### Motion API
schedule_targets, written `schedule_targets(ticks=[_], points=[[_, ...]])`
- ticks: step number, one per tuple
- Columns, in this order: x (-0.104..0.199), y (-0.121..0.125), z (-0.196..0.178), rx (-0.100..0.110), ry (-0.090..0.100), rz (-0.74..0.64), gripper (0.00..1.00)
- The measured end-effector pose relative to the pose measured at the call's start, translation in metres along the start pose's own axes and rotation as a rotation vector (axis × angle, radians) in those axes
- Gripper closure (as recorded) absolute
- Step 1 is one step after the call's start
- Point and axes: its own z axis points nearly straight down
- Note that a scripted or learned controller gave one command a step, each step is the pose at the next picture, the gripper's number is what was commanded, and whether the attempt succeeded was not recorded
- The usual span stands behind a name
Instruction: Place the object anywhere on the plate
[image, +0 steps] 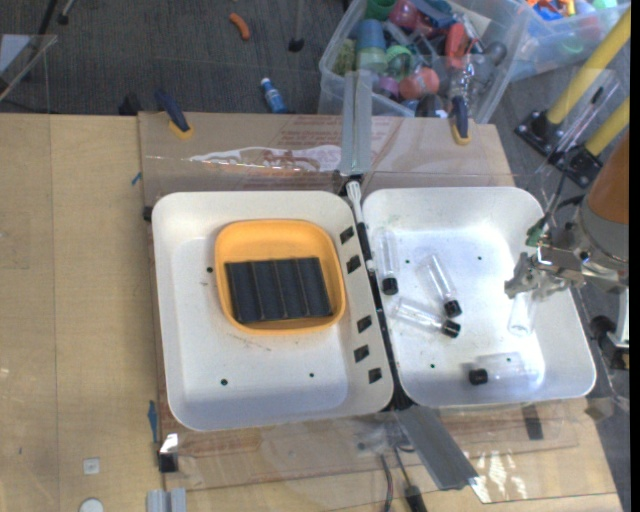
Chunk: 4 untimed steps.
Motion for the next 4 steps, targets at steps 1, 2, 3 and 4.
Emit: schedule_targets(ticks=[1, 2, 3, 4], points=[[0.035, 0.028, -0.03, -0.004, 0.0, -0.157, 1.0], [0.053, 0.068, -0.032, -0.004, -0.001, -0.291, 1.0], [0.067, 0.111, -0.019, -0.004, -0.001, -0.338, 1.0], [0.082, 0.108, -0.052, -0.006, -0.001, -0.508, 1.0]])
